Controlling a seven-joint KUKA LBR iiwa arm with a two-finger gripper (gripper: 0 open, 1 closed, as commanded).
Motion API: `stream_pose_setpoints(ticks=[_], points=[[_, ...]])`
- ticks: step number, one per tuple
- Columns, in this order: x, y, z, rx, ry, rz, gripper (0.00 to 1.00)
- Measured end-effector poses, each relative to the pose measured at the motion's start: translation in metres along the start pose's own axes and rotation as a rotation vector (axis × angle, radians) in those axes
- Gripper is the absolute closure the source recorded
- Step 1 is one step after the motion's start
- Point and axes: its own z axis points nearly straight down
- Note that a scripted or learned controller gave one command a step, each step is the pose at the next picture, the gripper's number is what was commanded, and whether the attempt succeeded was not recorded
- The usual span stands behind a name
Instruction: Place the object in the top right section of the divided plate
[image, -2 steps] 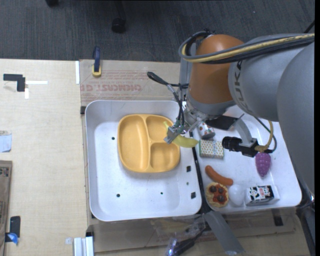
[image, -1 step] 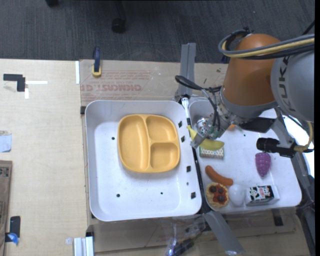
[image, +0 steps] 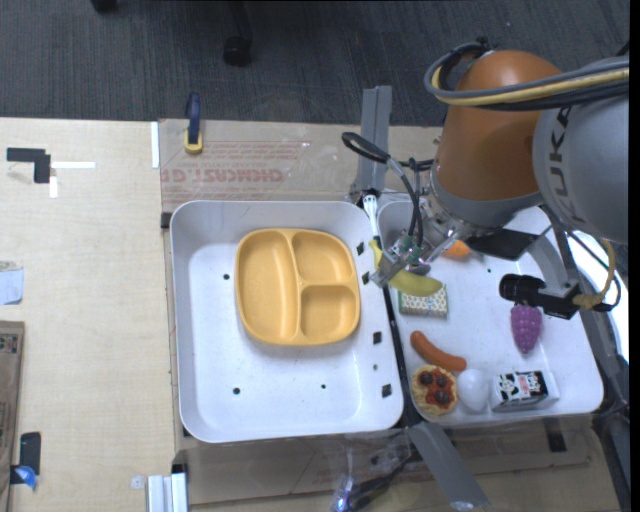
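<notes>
The yellow divided plate (image: 297, 286) lies in the left bin (image: 200, 330). It has one long section on its left and two smaller ones on its right, and I see nothing in any of them. My gripper (image: 402, 258) hangs over the left edge of the right bin (image: 580, 370), just right of the wall between the bins. Directly below it, a yellow-green banana-like piece (image: 420, 284) rests on a small speckled block (image: 425, 303). Whether the gripper touches that piece is unclear. The arm's orange band and grey body cover the back of the right bin.
The right bin also holds a red sausage (image: 438, 351), a berry tart (image: 434, 390), a white egg (image: 472, 388), a black-and-white milk carton (image: 522, 388), purple grapes (image: 526, 326) and an orange item (image: 456, 251) by the wrist. Cables loop over the bin.
</notes>
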Motion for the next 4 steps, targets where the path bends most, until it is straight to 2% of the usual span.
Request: stream_pose_setpoints(ticks=[1,2,3,4], points=[[0.018,0.014,0.029,0.003,0.002,-0.061,1.00],[-0.019,0.027,0.016,0.000,0.000,0.053,1.00],[0.000,0.002,0.008,0.002,0.001,0.039,1.00],[0.006,0.000,0.021,0.003,0.002,0.060,1.00]])
